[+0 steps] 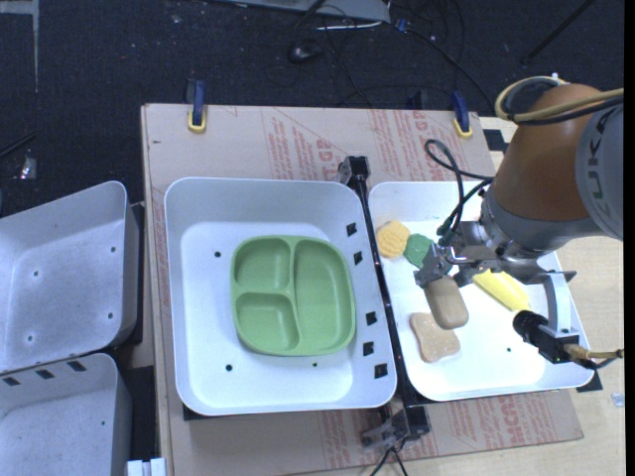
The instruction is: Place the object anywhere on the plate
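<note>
Hardly begun: green plate (pixel 294 296) at frame centre bare, hand (pixel 437 266) low in the right bin (pixel 496 375) over a tan potato-like piece (pixel 446 303) (grip state impossible to tell), nothing carried across yet.

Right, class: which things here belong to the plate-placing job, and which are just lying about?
Job:
green plate in left bin
tool
food pieces in right bin: waffle, green piece, potato, banana, cracker

Lying about:
blue clamps
cables
</note>
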Motion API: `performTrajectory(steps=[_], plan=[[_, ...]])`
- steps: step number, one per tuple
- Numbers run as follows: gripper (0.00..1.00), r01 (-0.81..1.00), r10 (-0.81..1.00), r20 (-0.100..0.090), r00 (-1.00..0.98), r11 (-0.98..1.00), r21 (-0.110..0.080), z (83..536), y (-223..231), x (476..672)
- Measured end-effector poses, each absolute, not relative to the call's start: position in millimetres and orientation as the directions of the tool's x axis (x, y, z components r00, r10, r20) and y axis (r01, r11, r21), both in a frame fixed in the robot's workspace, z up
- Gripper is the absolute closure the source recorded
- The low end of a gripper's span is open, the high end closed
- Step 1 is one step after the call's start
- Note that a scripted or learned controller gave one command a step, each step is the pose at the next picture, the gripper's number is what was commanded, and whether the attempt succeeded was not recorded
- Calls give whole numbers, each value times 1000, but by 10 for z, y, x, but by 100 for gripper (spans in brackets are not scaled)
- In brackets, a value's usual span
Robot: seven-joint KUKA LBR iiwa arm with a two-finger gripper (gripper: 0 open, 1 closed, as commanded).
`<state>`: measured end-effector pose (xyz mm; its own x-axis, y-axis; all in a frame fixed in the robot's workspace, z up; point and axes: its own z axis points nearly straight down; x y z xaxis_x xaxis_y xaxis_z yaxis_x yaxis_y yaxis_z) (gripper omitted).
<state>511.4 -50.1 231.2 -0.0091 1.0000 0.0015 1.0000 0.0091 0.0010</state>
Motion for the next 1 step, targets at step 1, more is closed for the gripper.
performTrajectory(steps=[1], plan=[[100, 1000, 1000, 1, -9, 9, 1, 2283, 28, 5253]])
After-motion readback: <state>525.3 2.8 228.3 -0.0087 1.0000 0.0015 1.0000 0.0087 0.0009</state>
